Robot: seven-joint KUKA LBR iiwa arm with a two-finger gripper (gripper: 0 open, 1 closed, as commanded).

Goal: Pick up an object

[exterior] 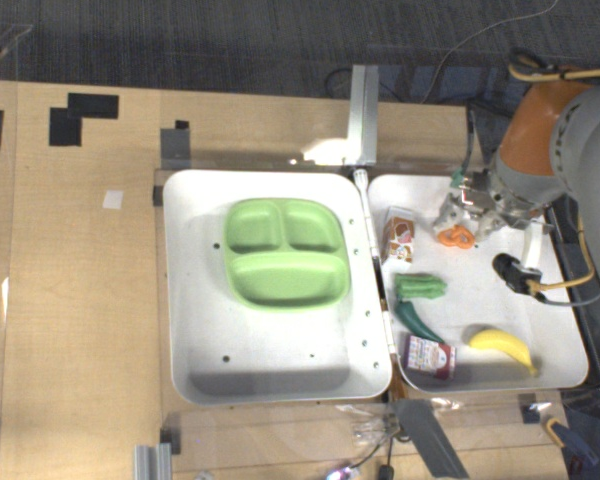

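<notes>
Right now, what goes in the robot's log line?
stage: reaching | gripper: over orange object, right bin | held: nothing seen

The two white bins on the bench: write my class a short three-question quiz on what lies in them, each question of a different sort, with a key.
1. True or false: the green divided tray lies in the left bin.
2. Which thing lies nearest the gripper? A) banana B) orange object C) purple packet
3. Fill in: the banana lies in the ____ bin.

Key: 1 true; 2 B; 3 right.
</notes>
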